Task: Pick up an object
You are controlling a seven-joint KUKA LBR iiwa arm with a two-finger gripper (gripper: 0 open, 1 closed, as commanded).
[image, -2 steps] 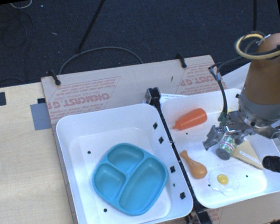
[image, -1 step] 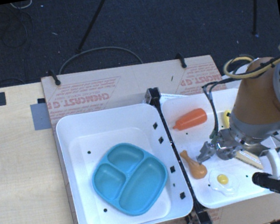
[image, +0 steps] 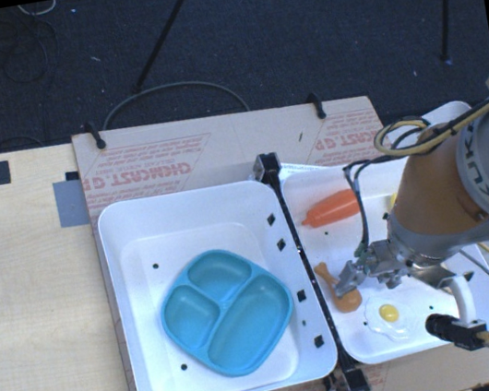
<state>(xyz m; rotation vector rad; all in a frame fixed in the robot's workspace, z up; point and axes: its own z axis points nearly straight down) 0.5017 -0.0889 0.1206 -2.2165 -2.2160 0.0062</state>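
Note:
My gripper (image: 351,276) is low in the right bin (image: 368,179), near its left wall. Directly under and beside it lies a small brown object (image: 345,299), with a thin brown piece (image: 322,273) just to its left. Whether the gripper touches the brown object cannot be made out. An orange carrot-shaped object (image: 330,209) lies further back in the same bin. A fried-egg toy (image: 388,315) rests at the bin's front, just right of the brown object. The arm's body hides the right part of this bin.
The left bin (image: 138,227) holds a blue divided plate (image: 226,310) at its middle. A black divider (image: 296,256) runs between the two bins. Cardboard (image: 217,148) lies under both bins, and the wooden bench (image: 32,321) extends to the left.

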